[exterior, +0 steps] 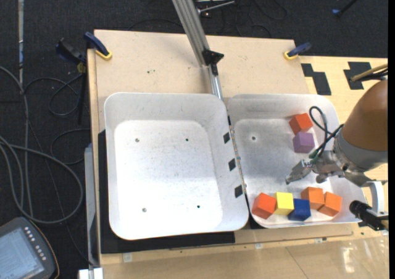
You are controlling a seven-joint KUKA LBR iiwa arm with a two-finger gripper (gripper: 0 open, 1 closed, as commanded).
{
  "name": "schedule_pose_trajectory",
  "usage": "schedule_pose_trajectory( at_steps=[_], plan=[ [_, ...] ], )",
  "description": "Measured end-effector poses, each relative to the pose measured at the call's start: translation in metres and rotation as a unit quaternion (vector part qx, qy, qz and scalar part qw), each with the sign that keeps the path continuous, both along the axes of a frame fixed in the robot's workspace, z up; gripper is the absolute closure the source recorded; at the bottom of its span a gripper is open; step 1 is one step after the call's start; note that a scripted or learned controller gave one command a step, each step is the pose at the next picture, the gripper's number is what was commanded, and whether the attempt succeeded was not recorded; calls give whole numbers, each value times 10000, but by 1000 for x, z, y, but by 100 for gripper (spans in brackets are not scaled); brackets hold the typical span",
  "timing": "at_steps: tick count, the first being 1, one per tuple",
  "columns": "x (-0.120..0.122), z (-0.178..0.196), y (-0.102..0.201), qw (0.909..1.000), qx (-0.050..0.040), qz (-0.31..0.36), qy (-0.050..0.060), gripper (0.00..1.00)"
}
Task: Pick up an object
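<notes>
The right bin (259, 117) holds several small blocks. An orange block (300, 123) and a purple block (303, 142) lie near its back right. Along its front edge sit an orange block (265, 204), a yellow block (284, 201), a blue block (300, 209) and two more orange blocks (315, 196) (332, 203). My gripper (302, 171) hangs low over the right bin, between the purple block and the front row, pointing left. No block shows in its grasp.
The left bin (123, 111) stands beside the right one, with a raised divider (233, 160) where they meet. A slanted metal pole (188, 15) crosses above the bench's back. Blue-and-yellow clamps (97, 46) (297, 50) grip the board's rear corners.
</notes>
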State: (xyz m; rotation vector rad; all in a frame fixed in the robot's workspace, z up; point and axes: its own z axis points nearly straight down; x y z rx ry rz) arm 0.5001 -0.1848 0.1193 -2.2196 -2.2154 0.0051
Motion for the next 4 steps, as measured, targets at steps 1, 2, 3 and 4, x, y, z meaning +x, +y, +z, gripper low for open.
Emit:
schedule_pose_trajectory(
  at_steps=[1,2,3,4],
  plan=[
    [3,14,0,10000,-15,8,-44,100],
    [-3,62,-6,10000,-24,3,-62,100],
    [6,108,-10,10000,-21,22,-59,100],
    [8,154,-11,10000,-24,26,-64,100]
  ],
)
